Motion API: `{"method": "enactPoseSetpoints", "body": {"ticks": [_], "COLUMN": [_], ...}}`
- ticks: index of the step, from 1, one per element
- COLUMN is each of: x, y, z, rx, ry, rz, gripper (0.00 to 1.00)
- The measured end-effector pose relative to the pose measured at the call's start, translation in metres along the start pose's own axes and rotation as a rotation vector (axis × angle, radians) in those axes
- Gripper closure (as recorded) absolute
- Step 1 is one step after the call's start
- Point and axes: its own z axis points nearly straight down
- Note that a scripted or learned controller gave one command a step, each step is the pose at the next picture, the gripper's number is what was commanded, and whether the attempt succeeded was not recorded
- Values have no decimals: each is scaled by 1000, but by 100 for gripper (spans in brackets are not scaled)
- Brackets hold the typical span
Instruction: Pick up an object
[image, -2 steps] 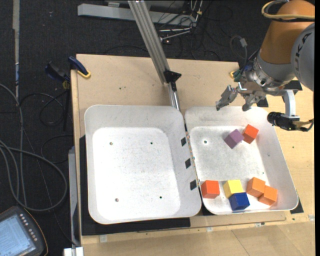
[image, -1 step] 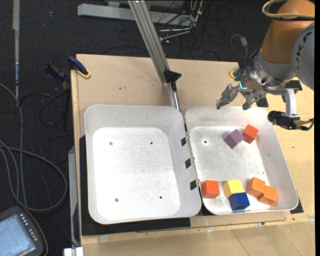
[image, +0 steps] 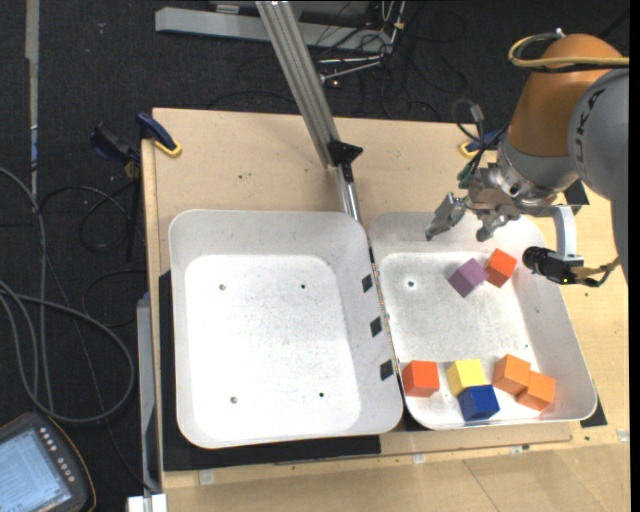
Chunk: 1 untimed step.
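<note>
Candidate objects all sit in the right bin (image: 570, 330). Purple block (image: 465, 277) and orange block (image: 500, 267) lie just beside each other near the far wall. Along the near wall: orange cube (image: 421, 377), yellow cube (image: 465, 376), blue cube (image: 479, 402), two more orange blocks (image: 526, 380) in the corner. Tool (image: 463, 222) hangs above the far rim, fingers spread, nothing between them; likely staged for a descent on the purple/orange pair. Left bin (image: 190, 300) bare. No legible writing on blocks or tabletop (image: 250, 160).

Two white bins (image: 200, 300) on a tan surface (image: 250, 150). Blocks: purple (image: 465, 277), yellow (image: 465, 374), blue (image: 479, 402), and four orange, one (image: 421, 377) beside the yellow.
</note>
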Motion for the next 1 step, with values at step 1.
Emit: {"method": "enactPoseSetpoints", "body": {"ticks": [1], "x": [2], "y": [-5], "z": [64], "rx": [1], "ry": [1], "rz": [-1], "gripper": [0]}}
